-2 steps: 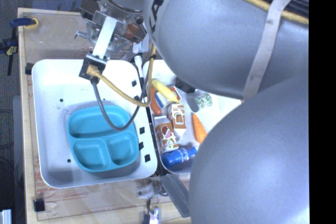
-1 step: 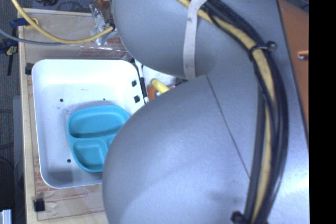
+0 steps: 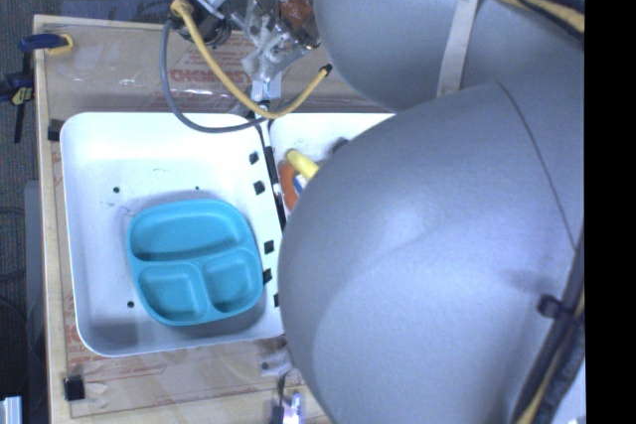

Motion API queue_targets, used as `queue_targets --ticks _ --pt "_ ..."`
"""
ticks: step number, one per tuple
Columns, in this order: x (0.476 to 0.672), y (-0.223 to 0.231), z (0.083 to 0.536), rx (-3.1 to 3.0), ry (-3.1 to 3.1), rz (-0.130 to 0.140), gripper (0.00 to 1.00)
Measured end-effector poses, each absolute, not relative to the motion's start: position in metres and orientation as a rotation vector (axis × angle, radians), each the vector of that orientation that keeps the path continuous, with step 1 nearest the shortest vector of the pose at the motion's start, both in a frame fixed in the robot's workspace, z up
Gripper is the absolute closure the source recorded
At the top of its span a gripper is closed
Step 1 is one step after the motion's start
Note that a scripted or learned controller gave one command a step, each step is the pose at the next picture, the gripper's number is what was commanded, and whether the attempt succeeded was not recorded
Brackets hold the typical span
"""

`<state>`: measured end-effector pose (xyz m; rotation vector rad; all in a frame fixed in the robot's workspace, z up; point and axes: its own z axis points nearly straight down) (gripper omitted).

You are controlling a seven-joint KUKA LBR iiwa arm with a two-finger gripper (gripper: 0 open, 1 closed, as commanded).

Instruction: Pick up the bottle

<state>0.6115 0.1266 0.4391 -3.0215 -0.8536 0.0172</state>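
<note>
I have the hand point(image 3: 263, 79) poised above the divider between the bins; I cannot tell its state. The bottle point(image 3: 293, 176), orange with a yellow tip, peeks out just right of that divider, under my grey arm point(image 3: 427, 253). Next: descend onto it. A glossy blue compartment tray point(image 3: 194, 263) lies left of the divider.

The grey arm point(image 3: 447, 213) covers the right bin; a blue divided tray point(image 3: 194, 260) lies in the left bin point(image 3: 89, 174).
</note>
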Motion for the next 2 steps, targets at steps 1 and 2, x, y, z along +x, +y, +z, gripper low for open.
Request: queue_targets --ticks 1,2 --pt "0.62 0.18 0.441 -3.123 -0.354 0.007 1.0" --pt "0.63 0.221 0.44 -2.97 -1.02 0.016 1.0"
